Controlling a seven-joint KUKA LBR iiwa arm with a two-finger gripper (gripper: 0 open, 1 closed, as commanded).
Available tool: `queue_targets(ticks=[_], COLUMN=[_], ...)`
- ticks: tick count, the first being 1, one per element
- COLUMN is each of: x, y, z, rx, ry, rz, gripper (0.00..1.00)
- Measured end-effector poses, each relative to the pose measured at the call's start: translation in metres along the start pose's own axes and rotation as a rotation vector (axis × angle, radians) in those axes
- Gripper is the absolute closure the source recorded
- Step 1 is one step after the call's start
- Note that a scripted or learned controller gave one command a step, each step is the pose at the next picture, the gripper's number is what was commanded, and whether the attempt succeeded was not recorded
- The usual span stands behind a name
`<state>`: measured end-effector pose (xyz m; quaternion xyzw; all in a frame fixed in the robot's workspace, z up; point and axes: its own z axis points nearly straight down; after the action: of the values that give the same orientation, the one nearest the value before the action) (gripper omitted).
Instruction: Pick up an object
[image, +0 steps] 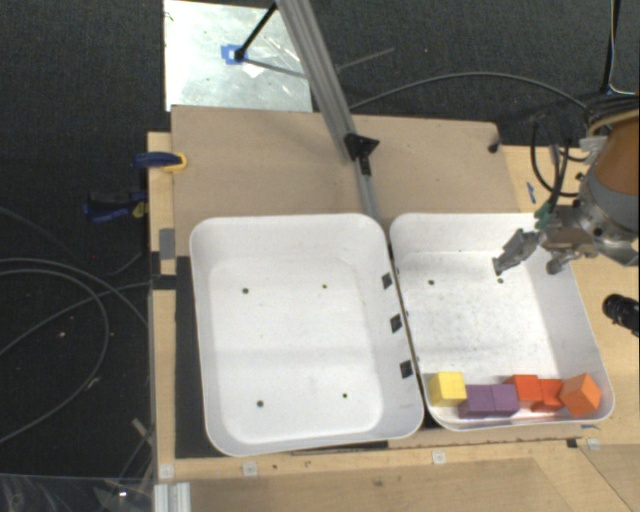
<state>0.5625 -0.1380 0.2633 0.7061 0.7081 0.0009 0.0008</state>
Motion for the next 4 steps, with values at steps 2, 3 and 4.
queue_targets(ticks=[2, 3, 4], x=[-0.001, 0.035, 0.085], y=[0.072, 0.091, 0.096], z=[0.080, 0.087, 0.072], rx=[0.000, -0.001, -0.002], ry=[-0.002, 0.000, 0.001], rz=[0.003, -0.007, -0.008], gripper=[0.00, 0.00, 0.00])
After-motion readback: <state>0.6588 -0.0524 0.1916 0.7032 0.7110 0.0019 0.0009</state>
